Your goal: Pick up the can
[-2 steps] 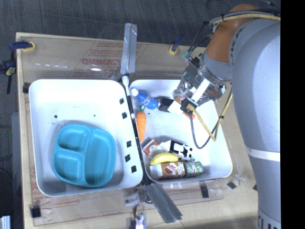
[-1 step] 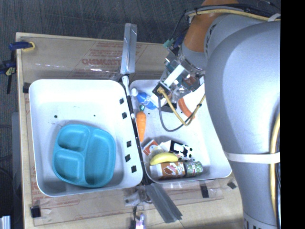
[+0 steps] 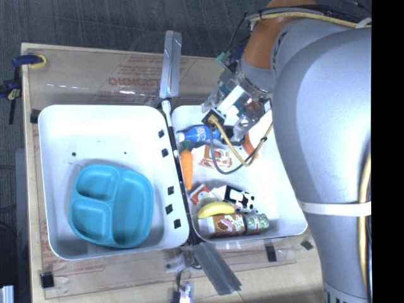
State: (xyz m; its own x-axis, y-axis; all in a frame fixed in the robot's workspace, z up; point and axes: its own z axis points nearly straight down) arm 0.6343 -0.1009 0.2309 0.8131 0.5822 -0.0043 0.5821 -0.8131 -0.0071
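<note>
The can (image 3: 222, 225) lies on its side at the front edge of the right bin (image 3: 285, 202), brown-red with a label, just below a yellow banana (image 3: 215, 208). A small green-patterned cylinder (image 3: 257, 221) lies end to end with it on the right. My gripper (image 3: 247, 120) hangs over the back part of the right bin, well behind the can and apart from it. It is above a blue bottle (image 3: 197, 134) and an orange-and-white packet (image 3: 218, 156). The big grey arm hides the bin's right side.
An orange carrot (image 3: 187, 170) lies along the divider between the bins. A black-and-white item (image 3: 240, 197) sits beside the banana. The left bin (image 3: 58, 129) holds a blue divided plate (image 3: 112, 205).
</note>
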